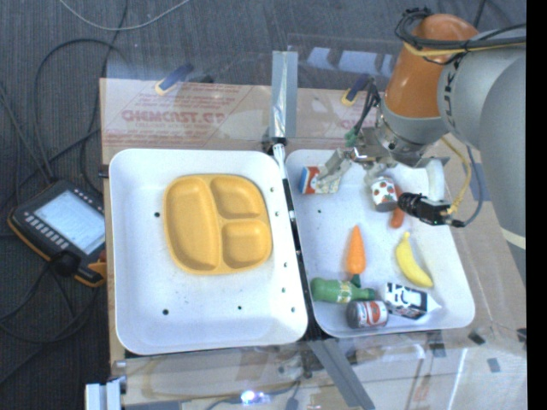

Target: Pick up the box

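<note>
On the bench, the right bin (453,310) holds the box (311,180) at its upper left corner; the gripper (335,171) hangs spread open right beside it, grasping nothing.

This is a robotics lab or test cell. A grey industrial arm (479,75) with an orange band reaches over a tabletop (197,109) bearing two shallow white bins (128,314), while a teach pendant (60,225) with a lit screen lies on the dark carpeted floor (51,75) among loose black cables (51,126). Toy food, such as a plastic banana (413,261) and carrot (355,249), serves as practice objects.
</note>
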Action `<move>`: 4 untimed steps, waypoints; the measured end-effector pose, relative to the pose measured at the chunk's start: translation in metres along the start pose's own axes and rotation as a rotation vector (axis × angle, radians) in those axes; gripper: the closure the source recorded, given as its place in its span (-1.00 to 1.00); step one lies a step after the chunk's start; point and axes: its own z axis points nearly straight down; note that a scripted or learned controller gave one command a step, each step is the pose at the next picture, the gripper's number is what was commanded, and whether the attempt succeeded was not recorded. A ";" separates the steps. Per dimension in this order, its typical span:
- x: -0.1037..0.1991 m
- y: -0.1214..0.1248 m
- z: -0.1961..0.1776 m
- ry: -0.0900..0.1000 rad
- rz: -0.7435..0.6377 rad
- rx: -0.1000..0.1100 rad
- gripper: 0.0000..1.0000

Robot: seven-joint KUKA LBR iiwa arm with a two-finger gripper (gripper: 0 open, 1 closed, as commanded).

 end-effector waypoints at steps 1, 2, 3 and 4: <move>-0.011 0.025 0.089 -0.001 -0.088 -0.002 -1.00; -0.015 0.023 0.080 -0.007 -0.086 0.003 1.00; 0.020 0.030 -0.001 0.000 -0.041 -0.003 1.00; -0.015 -0.074 0.089 0.001 0.175 -0.011 1.00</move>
